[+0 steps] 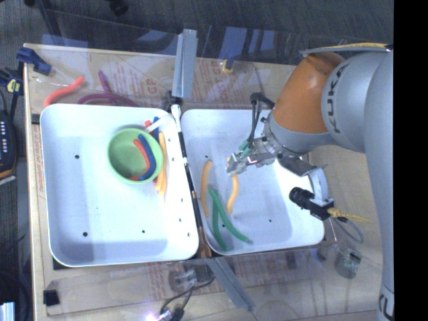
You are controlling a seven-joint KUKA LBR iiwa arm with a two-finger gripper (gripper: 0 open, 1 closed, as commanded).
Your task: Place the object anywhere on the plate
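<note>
Nearest the camera, green strips (224,225) are lying in the right bin (304,229), with an orange strip (205,187) beside them along the bin's left side. Just beyond, I am hanging my gripper (235,166) over the middle of this bin; whether it is open or closed I cannot tell. A second orange strip (233,194) is dangling right under it, its top hidden, so I cannot tell if I am gripping it. In the left bin (80,233), the green plate (124,154) is carrying red, blue and orange pieces along its right edge. Farther off, red strips (65,91) are lying on the counter (137,69).
</note>
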